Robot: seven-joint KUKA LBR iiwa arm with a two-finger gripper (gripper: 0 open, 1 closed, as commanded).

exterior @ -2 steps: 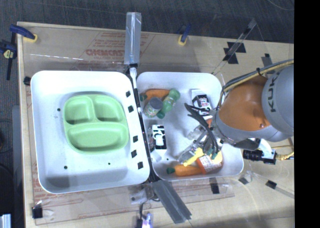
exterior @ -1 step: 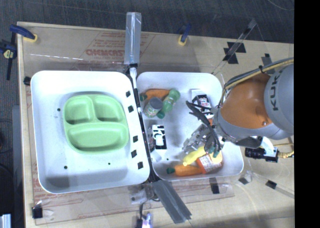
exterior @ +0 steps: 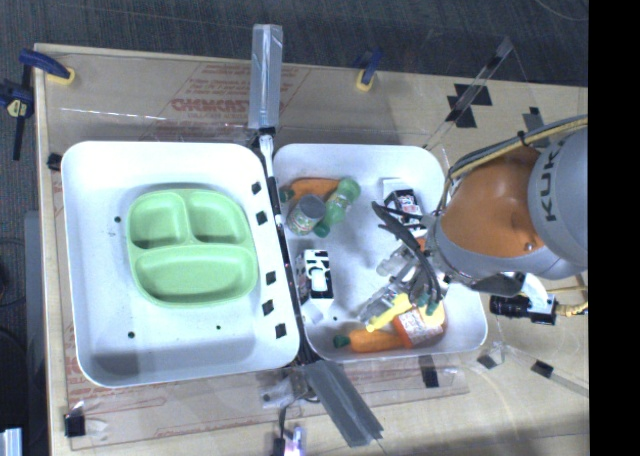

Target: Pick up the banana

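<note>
Robot lab: clamped bench [exterior: 150, 84], bins [exterior: 90, 174]

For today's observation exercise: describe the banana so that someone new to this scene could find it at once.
Look in the right-hand white bin, at its near right corner under the gripper. The banana lies there between an orange carrot and a red-and-white packet. It is the one yellow thing among them.

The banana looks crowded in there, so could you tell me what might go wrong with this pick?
1. The banana lies packed between a carrot and an orange carton, so the gripper may catch a neighbour instead.
2. It sits near the right bin's front wall, which may block the approach.
</note>
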